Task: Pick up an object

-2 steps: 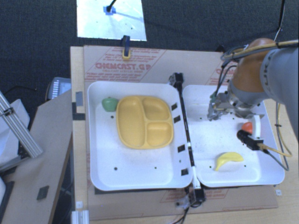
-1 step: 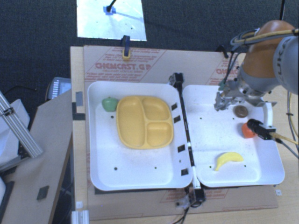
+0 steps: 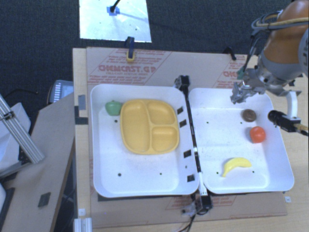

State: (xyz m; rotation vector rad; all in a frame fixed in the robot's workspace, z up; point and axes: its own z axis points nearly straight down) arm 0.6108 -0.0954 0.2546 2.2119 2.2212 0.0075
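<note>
In the right bin [image 3: 227,129] lie a brown round piece [image 3: 249,115], a red-orange ball [image 3: 257,134] and a yellow banana [image 3: 235,166]. My gripper [image 3: 240,94] hangs over the bin's far right part, just up and left of the brown piece, with nothing visible between its fingers. The left bin [image 3: 111,168] holds a yellow divided plate [image 3: 148,126] and a green apple-like object [image 3: 113,108] at the plate's upper left.
A black clip strip [image 3: 187,124] runs along the seam between the two bins. The bins rest on a cardboard sheet [image 3: 159,66]. A black fitting [image 3: 285,121] sticks in at the right bin's right rim.
</note>
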